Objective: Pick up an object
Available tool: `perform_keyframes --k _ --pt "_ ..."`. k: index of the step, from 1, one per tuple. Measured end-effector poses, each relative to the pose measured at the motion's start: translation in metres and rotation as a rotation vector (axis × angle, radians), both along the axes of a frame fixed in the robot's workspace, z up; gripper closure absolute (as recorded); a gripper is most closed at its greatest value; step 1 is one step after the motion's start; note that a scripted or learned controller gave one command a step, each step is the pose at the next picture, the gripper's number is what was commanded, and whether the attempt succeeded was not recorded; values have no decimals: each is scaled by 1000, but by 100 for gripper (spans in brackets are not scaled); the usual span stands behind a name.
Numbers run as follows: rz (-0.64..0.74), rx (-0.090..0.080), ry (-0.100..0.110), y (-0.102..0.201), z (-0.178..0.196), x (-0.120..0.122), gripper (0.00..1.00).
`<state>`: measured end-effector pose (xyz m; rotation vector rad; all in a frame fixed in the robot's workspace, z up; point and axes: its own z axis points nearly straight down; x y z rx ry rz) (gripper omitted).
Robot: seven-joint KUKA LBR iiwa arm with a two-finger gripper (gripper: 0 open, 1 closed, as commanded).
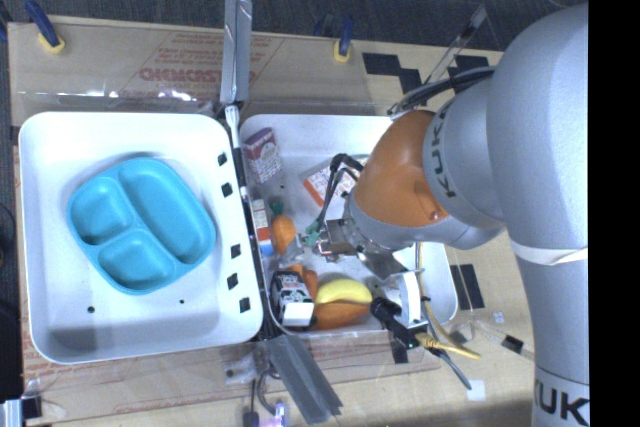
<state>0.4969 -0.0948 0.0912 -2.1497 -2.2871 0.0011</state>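
Note:
My gripper [336,239] hangs low over the middle of the right bin [300,127], below the orange-banded wrist. Close to its left lies an orange ball-like fruit [284,233]. Just below it a yellow banana [343,291] rests on a long orange-brown piece [340,314]. A small dark-printed box [290,289] lies at the bin's front left. A red and white packet [322,183] sits up beside the wrist, and a small dark red carton [262,155] stands at the bin's back left. I see nothing held by the gripper.
The left bin [40,315] holds a blue divided plate [140,223]. A few small items [260,215] lie along the right bin's left wall. The arm's big grey body covers the right bin's right side.

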Motion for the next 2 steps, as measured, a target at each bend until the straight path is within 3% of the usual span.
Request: perform_keyframes --k 1,2 --pt "3 -1 0 -1 10 0 100" --pt "55 0 0 71 100 36 100"
